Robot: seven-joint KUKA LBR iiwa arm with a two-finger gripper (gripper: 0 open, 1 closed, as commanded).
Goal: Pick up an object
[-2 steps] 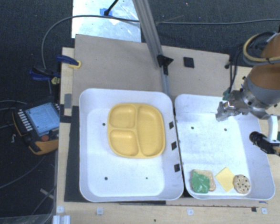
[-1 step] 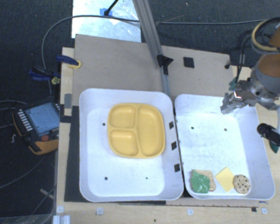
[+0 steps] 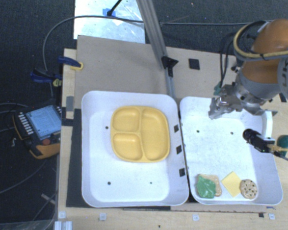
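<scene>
Hovering: gripper [image 3: 217, 111], upper right bin [image 3: 270, 167], jaws' state cannot be told. Step: approach, nothing held. Next: travel to lower-right items — sandwich [image 3: 207, 186], cheese slice [image 3: 231, 183], cookie [image 3: 248, 189].

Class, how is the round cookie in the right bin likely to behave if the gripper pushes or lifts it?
The cookie looks like a flat disc, so it would probably slide, not roll. Lying low near the right bin's wall, it may be hard to grasp. It seems small, likely light.
</scene>
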